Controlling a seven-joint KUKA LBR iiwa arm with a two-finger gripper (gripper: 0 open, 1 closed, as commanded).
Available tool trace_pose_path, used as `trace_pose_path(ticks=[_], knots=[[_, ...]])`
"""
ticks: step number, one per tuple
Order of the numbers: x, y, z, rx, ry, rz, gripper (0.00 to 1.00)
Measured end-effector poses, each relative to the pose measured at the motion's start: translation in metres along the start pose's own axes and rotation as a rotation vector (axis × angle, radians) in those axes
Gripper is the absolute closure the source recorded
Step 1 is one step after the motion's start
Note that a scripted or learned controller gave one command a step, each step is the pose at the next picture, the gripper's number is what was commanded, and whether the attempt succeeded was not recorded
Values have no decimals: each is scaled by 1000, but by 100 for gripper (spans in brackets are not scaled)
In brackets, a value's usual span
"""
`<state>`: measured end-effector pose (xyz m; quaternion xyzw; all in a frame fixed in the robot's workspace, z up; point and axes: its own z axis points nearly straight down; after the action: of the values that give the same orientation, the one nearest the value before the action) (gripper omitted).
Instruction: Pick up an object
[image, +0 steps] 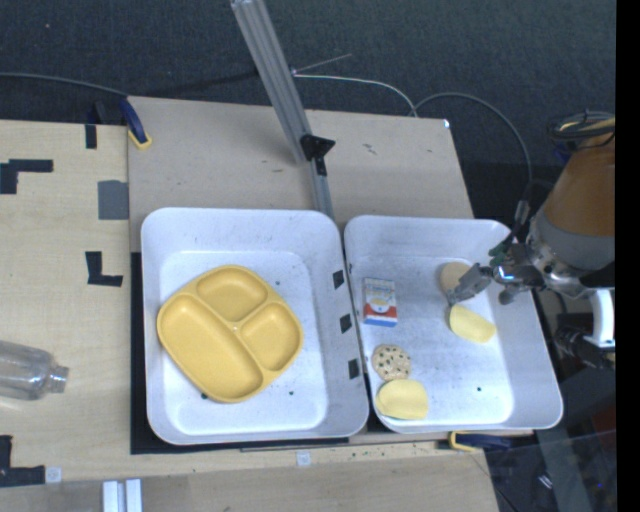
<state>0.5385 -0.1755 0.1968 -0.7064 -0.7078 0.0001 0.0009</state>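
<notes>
The gripper (466, 289) is hanging low over the right bin (520, 395), its dark fingers (468, 286) pointing toward the bin's middle; whether they are spread or pressed together I cannot tell, and nothing is showing between them. Just below the fingertips a yellow lemon-shaped piece (471, 324) is lying on the bin floor, and right behind the tips a pale tan round piece (453, 274) is sitting partly hidden by them. A little farther toward the bin's inner side, a small white carton (380, 301) is lying flat, bearing a red and blue label whose writing is too small to read. Beyond it, toward the bin's near rim, a chocolate-chip cookie (391, 360) is resting just above a second yellow piece (402, 399). Bare white floor is lying open between the lemon-shaped piece and the bin's near right corner. Past the dividing rims, the left bin (170, 235) is holding a yellow divided plate (230, 332). Farthest off, a clear plastic bottle (28, 371) is lying on the wooden bench (60, 260), and a grey metal post (280, 80) is slanting up behind the bins.
</notes>
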Motion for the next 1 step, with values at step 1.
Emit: trace_pose_path(ticks=[1], knots=[[1, 0, -10, 0, 2, -1, 100]])
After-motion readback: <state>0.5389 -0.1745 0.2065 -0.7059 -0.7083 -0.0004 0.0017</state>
